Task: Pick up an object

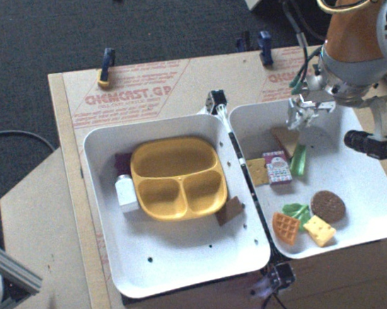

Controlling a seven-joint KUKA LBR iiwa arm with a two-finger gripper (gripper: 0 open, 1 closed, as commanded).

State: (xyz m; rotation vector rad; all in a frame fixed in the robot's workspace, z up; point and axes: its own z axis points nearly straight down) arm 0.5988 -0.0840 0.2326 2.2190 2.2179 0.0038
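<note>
The grey arm (358, 27) reaches in from the right and bends down over the far part of the right bin (375, 228), its pincer (302, 115) hanging just above the bin floor. Whether the pincer is wide or narrow cannot be told; nothing shows between its tips.

Just below the pincer lie one brown strip (281, 141) and one green piece (299, 160). Beside them sit one pink carton (277, 168) and one cracker (257, 172). Farther toward the near rim are one waffle (286, 227), one leafy green (296, 211), one cheese wedge (320, 230) and one chocolate cookie (327, 206).

Well left of the pincer, the left bin (188, 269) holds one yellow divided plate (179, 177), one white bottle (126, 193), one purple item (123, 161) and one brown block (229, 211).
</note>
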